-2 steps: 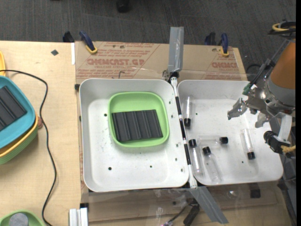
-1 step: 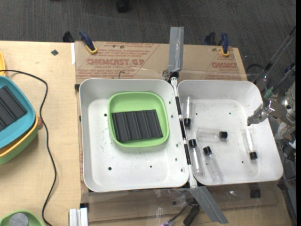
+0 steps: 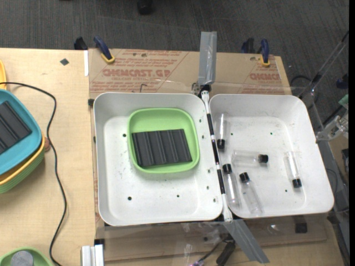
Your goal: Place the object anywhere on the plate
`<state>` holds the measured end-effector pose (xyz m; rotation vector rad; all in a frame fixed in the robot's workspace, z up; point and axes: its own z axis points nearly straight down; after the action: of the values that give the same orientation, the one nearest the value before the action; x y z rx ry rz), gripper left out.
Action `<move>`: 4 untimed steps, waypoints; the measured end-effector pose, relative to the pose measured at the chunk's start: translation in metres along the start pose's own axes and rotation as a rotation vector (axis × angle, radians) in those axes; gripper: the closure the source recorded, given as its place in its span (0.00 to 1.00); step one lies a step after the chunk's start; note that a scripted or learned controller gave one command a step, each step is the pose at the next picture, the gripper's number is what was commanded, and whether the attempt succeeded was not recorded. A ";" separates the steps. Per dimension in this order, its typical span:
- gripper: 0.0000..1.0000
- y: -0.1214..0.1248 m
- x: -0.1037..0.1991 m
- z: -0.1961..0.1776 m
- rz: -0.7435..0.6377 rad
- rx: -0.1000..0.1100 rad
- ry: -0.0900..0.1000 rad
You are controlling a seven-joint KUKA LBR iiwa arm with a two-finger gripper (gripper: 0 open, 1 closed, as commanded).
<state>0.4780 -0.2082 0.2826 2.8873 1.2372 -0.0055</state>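
On the table (image 3: 50,204), largest first: two shallow white bins side by side, on a cardboard sheet (image 3: 144,70) clamped at its far edge.

Left bin (image 3: 111,204): holds a green square plate (image 3: 163,143), set toward the far side, with a dark ribbed insert (image 3: 162,147) lying on it.

Right bin (image 3: 310,198): holds several clear vials with black caps, all lying flat. One rests by the dividing wall (image 3: 220,132); one near the middle (image 3: 252,159); one toward the right (image 3: 293,173); others near the front left (image 3: 244,184).

End effector: state cannot be told.

Step judged in hand: pre-grasp; no vial lifted. Next move calls for descending on one vial in the right bin, closing across its width, then carrying it to the plate.
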 end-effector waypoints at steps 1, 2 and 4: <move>0.00 0.006 -0.007 -0.047 0.275 0.001 -0.001; 0.00 0.010 -0.011 -0.071 0.605 0.002 -0.003; 0.00 0.009 -0.010 0.018 0.610 0.004 -0.002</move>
<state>0.4773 -0.2220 0.2646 3.1277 0.3137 -0.0105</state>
